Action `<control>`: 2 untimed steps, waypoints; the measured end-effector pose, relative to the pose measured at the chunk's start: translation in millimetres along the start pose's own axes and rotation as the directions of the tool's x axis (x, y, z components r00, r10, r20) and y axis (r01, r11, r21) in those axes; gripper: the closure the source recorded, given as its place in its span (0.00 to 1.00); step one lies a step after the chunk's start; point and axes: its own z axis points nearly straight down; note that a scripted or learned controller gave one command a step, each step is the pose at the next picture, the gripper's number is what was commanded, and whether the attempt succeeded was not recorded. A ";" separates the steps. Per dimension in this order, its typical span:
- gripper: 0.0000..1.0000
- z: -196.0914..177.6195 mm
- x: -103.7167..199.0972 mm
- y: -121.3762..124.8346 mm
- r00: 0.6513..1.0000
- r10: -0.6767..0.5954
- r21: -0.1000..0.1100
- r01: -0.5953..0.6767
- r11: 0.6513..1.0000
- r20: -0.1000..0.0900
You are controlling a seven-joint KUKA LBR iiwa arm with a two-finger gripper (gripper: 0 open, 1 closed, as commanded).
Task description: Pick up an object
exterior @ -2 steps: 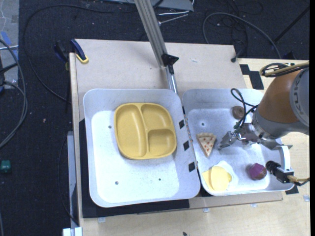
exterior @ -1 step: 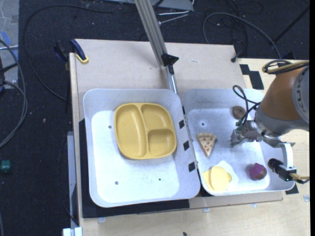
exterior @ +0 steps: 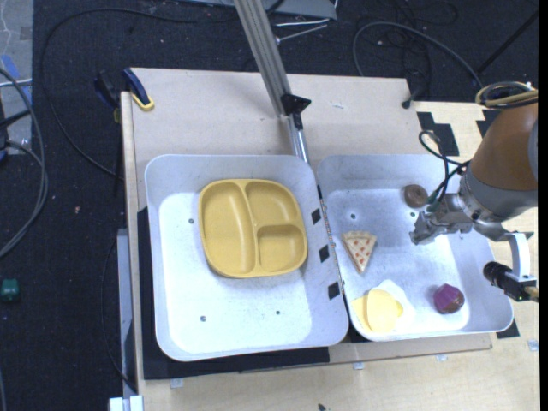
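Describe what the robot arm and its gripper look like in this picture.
The arm is a rounded grey body with a broad orange band on top. A black cable loops beside it. Its gripper is a small, dark grey metal piece, and a white bracket with a black part sits lower right.

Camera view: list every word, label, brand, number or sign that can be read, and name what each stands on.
No readable text anywhere in this view.
Yellow divided plate: plain, no print.
Pizza slice toy: dots only, no letters.
Black tabs on the bin edge: unmarked.
Arm's orange band: no lettering that can be made out.
Purple object and yellow object: unmarked.
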 end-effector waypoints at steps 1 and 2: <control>1.00 -56.4 -10.4 3.9 1.000 0.000 -0.002 0.000 1.000 0.001; 1.00 -109.9 -10.8 5.7 1.000 -0.002 -0.003 0.002 1.000 0.001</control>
